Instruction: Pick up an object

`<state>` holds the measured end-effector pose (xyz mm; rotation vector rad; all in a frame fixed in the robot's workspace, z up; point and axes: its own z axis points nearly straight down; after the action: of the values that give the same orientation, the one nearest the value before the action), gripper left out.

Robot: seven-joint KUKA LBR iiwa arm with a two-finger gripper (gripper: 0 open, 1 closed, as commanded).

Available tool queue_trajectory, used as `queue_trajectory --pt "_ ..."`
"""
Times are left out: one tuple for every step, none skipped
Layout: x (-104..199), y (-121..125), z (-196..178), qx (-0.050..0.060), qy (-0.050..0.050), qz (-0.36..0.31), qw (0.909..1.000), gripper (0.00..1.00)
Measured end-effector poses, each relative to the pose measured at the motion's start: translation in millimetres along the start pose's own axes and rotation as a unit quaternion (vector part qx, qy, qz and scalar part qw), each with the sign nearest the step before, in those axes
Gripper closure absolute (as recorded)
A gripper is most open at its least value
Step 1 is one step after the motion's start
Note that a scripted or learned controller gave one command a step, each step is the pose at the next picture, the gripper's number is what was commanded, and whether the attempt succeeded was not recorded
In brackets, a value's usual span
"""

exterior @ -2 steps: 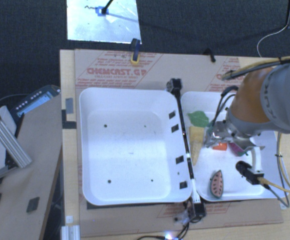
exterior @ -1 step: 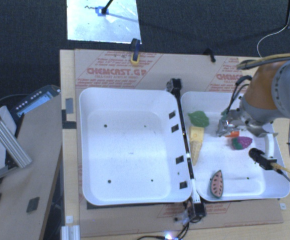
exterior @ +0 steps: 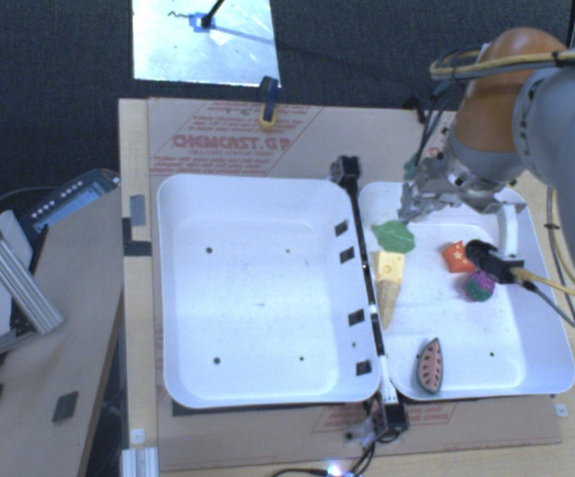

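Nearest the camera, at the bottom of the frame, runs the front edge of the tabletop [exterior: 267,435], with a brown cardboard sheet under both bins. From there I go by size. The left bin [exterior: 257,366] fills the middle of the frame. The right bin [exterior: 545,366] sits touching it along a dark hinged seam and holds everything I could take.

My arm [exterior: 555,97] comes in from the upper right, grey with the orange band, and my jaws [exterior: 413,209] hang over the upper left corner of the right bin. Whether they stand wide or narrow, I cannot tell from this slant; nothing shows between them.

Then the objects, larger to smaller. A pale yellow wedge [exterior: 388,281] lies against the seam, its long axis running up and down the frame. A watermelon-like slice [exterior: 429,364] lies near the bin's lower edge, well apart from me. A flat green leaf-shaped piece [exterior: 395,235] lies just below my jaws, slightly to the left in the frame, and is the nearest thing. An orange piece [exterior: 455,257] and a small purple-green ball [exterior: 480,286] sit to the right.

I judge the leaf piece the likely target: a short descent, shifted a touch down-frame. It lies flat, so the grip may slip off.
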<state>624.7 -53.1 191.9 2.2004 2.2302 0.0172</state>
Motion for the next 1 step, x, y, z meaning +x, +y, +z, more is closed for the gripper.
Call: queue_trajectory --pt "-6.3 -3.7 6.9 0.006 -0.001 0.004 1.0000 0.00"
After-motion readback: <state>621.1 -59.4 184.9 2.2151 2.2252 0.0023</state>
